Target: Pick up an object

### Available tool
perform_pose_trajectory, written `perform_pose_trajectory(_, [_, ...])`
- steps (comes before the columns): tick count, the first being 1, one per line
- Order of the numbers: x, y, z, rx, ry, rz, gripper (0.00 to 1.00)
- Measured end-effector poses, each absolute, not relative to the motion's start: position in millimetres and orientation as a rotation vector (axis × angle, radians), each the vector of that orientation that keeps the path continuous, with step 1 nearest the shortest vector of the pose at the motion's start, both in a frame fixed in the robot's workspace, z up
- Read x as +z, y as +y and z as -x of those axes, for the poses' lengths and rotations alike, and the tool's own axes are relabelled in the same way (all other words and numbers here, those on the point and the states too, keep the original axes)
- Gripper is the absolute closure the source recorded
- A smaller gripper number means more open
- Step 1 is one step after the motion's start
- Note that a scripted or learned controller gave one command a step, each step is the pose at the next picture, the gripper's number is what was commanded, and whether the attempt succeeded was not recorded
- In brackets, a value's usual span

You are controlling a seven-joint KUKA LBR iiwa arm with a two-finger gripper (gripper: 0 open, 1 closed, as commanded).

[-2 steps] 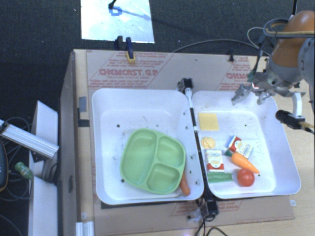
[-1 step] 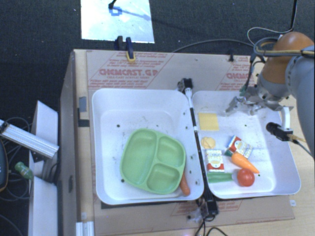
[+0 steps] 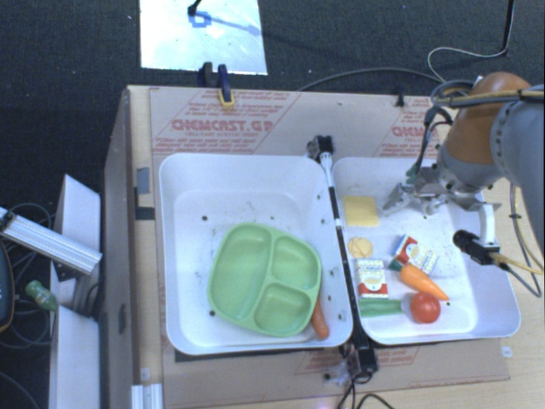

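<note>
**Arm parked over the right bin, nothing in the jaws**

So the arm (image 3: 490,135) comes in from the right and the gripper (image 3: 415,196) sits low over the back part of the right bin (image 3: 502,309). The jaws look spread apart, with nothing between them. It hangs just right of the yellow square (image 3: 361,210), which lies flat near the bin's back left corner.

The rest of the stuff in that bin sits closer to the front. There's a small yellow round (image 3: 360,247) just below the square, then a red and white box (image 3: 371,278) under that. A second little carton (image 3: 414,252) lies to the right, touching the top of the carrot (image 3: 422,282). The tomato (image 3: 426,308) sits right at the carrot's tip, and a green stick-shaped thing (image 3: 381,308) lies along the front beside it.

The left bin (image 3: 183,228) has a green divided tray (image 3: 265,278) in it, tilted a bit, plus an orange sausage-looking piece (image 3: 319,323) wedged at the tray's front right corner against the wall.

Both bins rest on a bench (image 3: 255,122) covered with cardboard.
</note>
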State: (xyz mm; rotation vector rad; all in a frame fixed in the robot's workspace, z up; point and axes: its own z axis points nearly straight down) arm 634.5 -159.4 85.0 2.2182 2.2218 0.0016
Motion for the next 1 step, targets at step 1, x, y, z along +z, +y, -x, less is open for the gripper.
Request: perform_pose_trajectory(1, [84.3, -143.2, -567.9, 0.001, 2.222, -2.22, 0.0])
